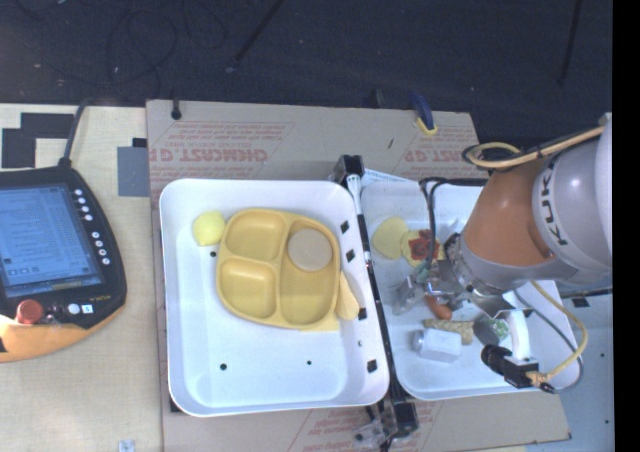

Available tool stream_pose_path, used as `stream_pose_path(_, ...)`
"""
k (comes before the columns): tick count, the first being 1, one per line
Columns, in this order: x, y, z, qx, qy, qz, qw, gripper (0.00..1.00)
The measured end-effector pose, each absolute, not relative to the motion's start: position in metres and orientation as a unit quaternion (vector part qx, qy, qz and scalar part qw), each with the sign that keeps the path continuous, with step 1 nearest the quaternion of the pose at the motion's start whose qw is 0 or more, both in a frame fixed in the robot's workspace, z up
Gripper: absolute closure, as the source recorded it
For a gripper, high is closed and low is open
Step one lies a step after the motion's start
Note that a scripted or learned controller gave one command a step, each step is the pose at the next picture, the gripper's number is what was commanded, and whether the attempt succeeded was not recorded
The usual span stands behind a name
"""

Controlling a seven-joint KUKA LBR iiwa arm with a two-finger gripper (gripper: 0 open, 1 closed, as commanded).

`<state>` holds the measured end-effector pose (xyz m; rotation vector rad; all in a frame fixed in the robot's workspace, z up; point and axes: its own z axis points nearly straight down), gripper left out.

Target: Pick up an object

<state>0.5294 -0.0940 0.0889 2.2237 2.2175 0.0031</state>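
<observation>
Two white bins sit side by side on the tabletop [110,360], which is covered with brown cardboard. The left bin [200,360] holds a yellow plate with three sections [262,280]. The plate lies flat, and its long side runs from upper left to lower right. A tan round disc [309,249] rests in the plate's upper right section. A small yellow ball [208,228] sits just beside the plate's upper left edge. The right bin [440,385] holds a yellow round thing [390,237] near its top left corner, a small red thing [420,244] just beside that, a white block [437,343] near the front, and a thin orange piece [450,324] just above the block. The white block lies flat with its long side going left to right. The grey arm with the orange band [515,225] reaches in from the right and hangs low over the right bin. The claw [432,285] sits among the small things in the middle of that bin, and I cannot tell if it is open or closed, or if it grips anything. A control tablet with a screen [50,250] lies well apart, at the left of the tabletop.
</observation>
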Motion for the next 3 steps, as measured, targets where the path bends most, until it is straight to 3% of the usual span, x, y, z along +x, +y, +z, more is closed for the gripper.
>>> stream_pose_path(1, 0.583, -0.107, 0.088, 0.707, 0.707, 0.0004, 0.000, 0.00)
stream_pose_path(2, 0.581, -0.106, 0.100, 0.709, 0.706, 0.0015, -0.002, 1.00)
stream_pose_path(3, 0.543, -0.048, 0.192, 0.705, 0.709, 0.0016, 0.000, 1.00)
